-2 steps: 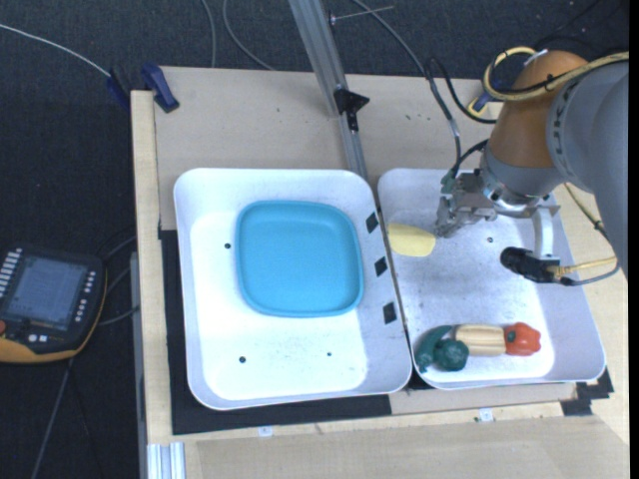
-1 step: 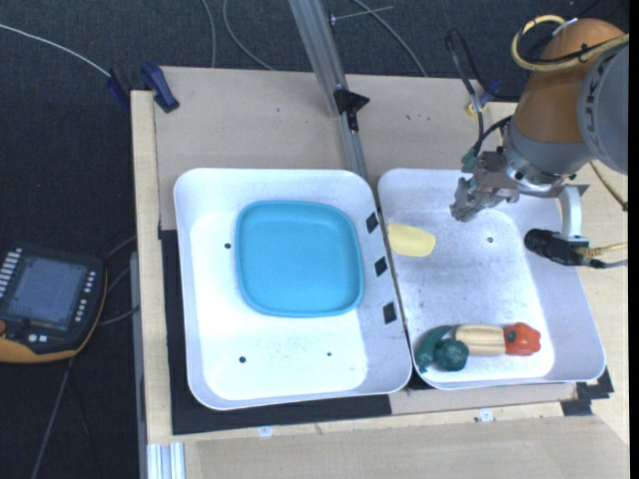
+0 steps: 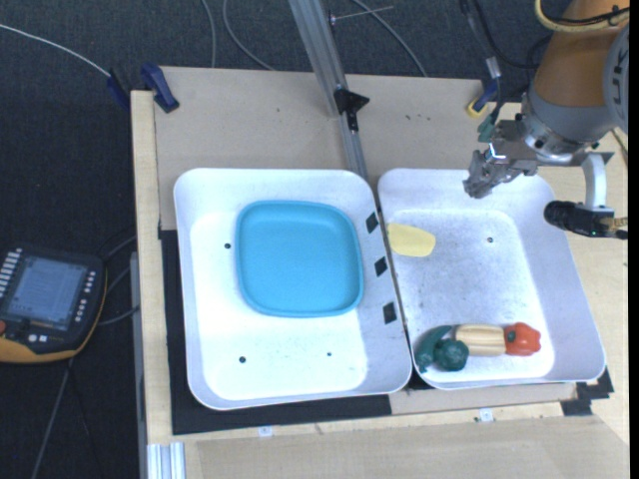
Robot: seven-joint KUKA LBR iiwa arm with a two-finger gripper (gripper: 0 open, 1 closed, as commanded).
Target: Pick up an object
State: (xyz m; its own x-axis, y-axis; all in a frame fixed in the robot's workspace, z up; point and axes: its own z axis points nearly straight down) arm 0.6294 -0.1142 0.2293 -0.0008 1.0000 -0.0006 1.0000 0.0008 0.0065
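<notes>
Two shallow white bins sit side by side on a wooden bench, seen from a camera fixed above at a slant. The left bin (image 3: 200, 367) holds a light blue square plate (image 3: 299, 257), lying flat near its middle. The right bin (image 3: 559, 267) holds four small objects: a pale yellow piece (image 3: 411, 239) near the bin's upper left corner, just beside the divide between the bins, and, along the near edge, a dark green item (image 3: 442, 353), a tan roll-shaped item (image 3: 480, 340) and a red item (image 3: 522, 338) lined up in a row, each touching or just beside the next.

The grey arm, with its orange band, reaches in from the right, and its gripper (image 3: 486, 180) hangs over the far edge of the right bin, well apart from the row of objects and to the right of the yellow piece. Nothing shows between the fingers; whether they are spread or closed cannot be told from this angle.

A metal pole (image 3: 324, 58) slants across the bench toward the gap between the bins. Blue clamps (image 3: 160, 88) grip the bench's far corners, cables loop on the dark floor beyond, and a handheld control pendant (image 3: 45, 297) lies on the floor at left.
</notes>
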